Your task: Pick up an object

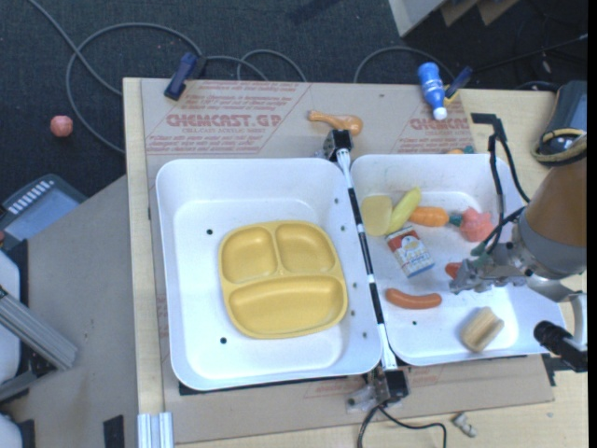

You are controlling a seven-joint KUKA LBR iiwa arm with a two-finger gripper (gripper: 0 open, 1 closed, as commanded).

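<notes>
The right bin [438,348] holds several toy foods: a pale yellow slice [376,215], a banana [404,209], a carrot [432,217], a pink strawberry [477,224], a small red-and-white carton [409,253], a sausage [413,298] and a tan bread piece [481,329]. My gripper [471,277] hangs low over the right part of this bin, between the strawberry and the bread piece, just right of the sausage. A small red item [452,270] shows at its left edge.
The left bin [187,241] carries a yellow divided plate [280,278]. Behind the bins on the bench lie an orange toy [336,120], a blue-and-white bottle [432,89] and a blue clamp [181,75]. The arm's orange band [564,217] rises at the right.
</notes>
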